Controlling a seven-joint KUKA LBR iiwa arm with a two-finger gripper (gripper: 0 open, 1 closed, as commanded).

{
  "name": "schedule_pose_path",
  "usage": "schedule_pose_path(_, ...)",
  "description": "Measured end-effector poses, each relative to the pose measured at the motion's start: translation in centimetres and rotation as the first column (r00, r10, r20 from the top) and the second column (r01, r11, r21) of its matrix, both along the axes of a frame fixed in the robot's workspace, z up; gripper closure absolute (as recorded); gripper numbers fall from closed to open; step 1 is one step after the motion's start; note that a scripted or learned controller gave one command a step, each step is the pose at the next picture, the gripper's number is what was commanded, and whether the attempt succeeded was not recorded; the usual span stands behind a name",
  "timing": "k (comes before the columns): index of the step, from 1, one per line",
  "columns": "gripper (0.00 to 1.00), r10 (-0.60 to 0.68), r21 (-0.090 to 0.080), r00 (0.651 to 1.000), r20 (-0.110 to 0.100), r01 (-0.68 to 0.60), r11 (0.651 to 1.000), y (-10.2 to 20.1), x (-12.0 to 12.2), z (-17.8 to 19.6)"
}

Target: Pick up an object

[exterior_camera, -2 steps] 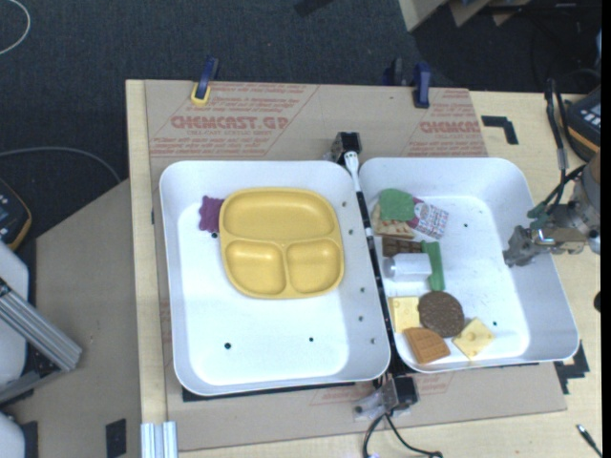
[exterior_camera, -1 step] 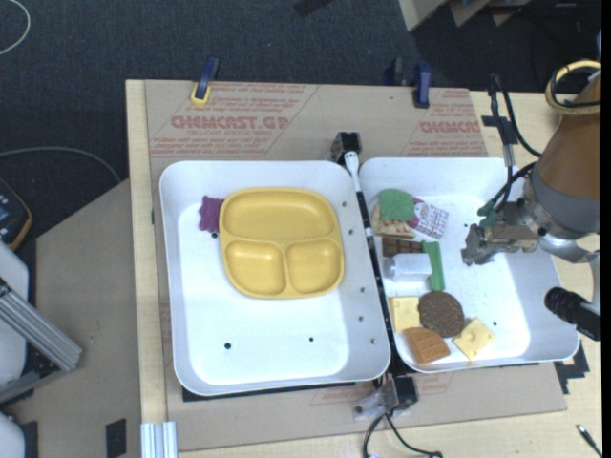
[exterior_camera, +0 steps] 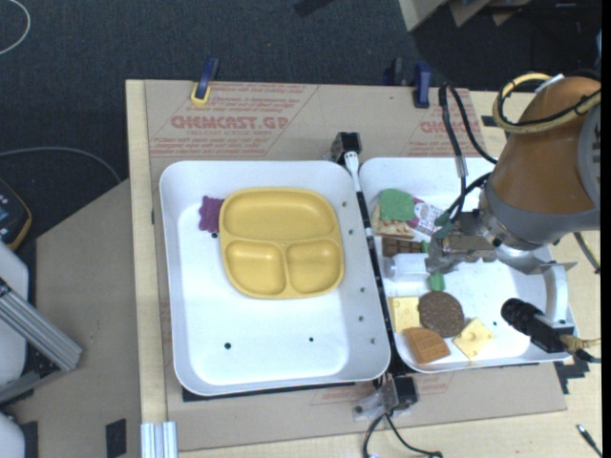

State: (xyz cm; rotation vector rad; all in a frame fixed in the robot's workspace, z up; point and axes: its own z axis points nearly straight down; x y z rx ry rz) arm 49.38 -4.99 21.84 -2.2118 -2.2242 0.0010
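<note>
The bench (exterior_camera: 143,284) carries two white bins side by side.

Left bin (exterior_camera: 267,346): a purple item (exterior_camera: 209,214) lies near the far left corner, touching the left edge of a yellow divided tray (exterior_camera: 282,241). The tray sits flat in the far half of the bin, with one long compartment and two smaller ones.

Right bin (exterior_camera: 506,289): the loose objects are grouped along the left wall.
- A green item (exterior_camera: 394,203) lies toward the far left corner, with a crumpled red-and-white packet (exterior_camera: 424,218) just beside it.
- A dark brown block (exterior_camera: 401,246) and a white item (exterior_camera: 407,267) lie at the middle of the left wall.
- A yellow square (exterior_camera: 405,311) and an orange-brown piece (exterior_camera: 426,345) occupy the near left corner.
- A round brown disc (exterior_camera: 441,311) rests between them, and a yellow wedge (exterior_camera: 474,338) lies near the near edge.

The gripper (exterior_camera: 449,251) is low over the middle of the right bin, next to the brown block. A small green piece (exterior_camera: 436,281) lies directly at its near side, above the disc. I cannot tell whether the gripper is released, clenched, or grasping this piece.

The arm (exterior_camera: 549,160) enters over the bin's right edge
</note>
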Motion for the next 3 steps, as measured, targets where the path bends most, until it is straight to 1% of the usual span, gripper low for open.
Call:
schedule_pose_path(1, 1.00, 0.000, 0.000, 1.000, 0.000, 0.000, 1.000, 4.7, -0.9, 0.4)
schedule_pose_path(2, 1.00, -0.002, -0.002, 1.000, 0.006, 0.002, 1.000, 7.7, -0.5, 1.4)
schedule_pose_path(3, 1.00, -0.006, -0.002, 1.000, 0.000, 0.006, 1.000, 6.8, -1.0, 0.2)
